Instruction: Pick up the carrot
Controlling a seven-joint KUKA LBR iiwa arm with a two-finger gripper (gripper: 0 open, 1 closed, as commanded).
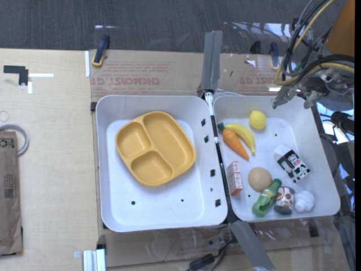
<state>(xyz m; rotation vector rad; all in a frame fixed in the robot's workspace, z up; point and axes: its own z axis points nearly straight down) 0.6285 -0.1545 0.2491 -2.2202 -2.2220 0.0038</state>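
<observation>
- The gripper (282,99) is seen at the upper right, above the far right corner of the right bin (316,151); whether the jaws are open or closed cannot be told, as the tip is small and dark against clutter.
- Nothing is seen held at the tip.
- The arm (338,49) is noted behind it, with black and yellow cables looped above the wrist and an orange part at the frame's top right.
- The carrot (235,143) is found in the right bin, near its left wall, lying slantwise with its green top toward the upper left; it is well apart from the gripper.
- A banana (242,134) is lying just beside the carrot, on its right, seemingly touching.
- A lemon (257,119) is set near the bin's far side, above the banana.
- Lower in the bin are recorded a small red-and-white carton (234,178), a tan round item (259,178), a green bottle (265,199), a can (284,200), a white fluffy ball (304,202) and a black-and-white box (293,165).
- The left bin (113,208) is occupied by a yellow divided plate (155,147), set tilted.
- Both bins are borne on a cardboard sheet (152,75) with red print, laid on a pale wooden bench (45,112).
- A blue clamp (101,49) is fixed at the cardboard's far edge.
- A brown paper bag (10,191) is lying at the bench's left edge.
- Dark grey carpet (141,10) is seen beyond the bench.
</observation>
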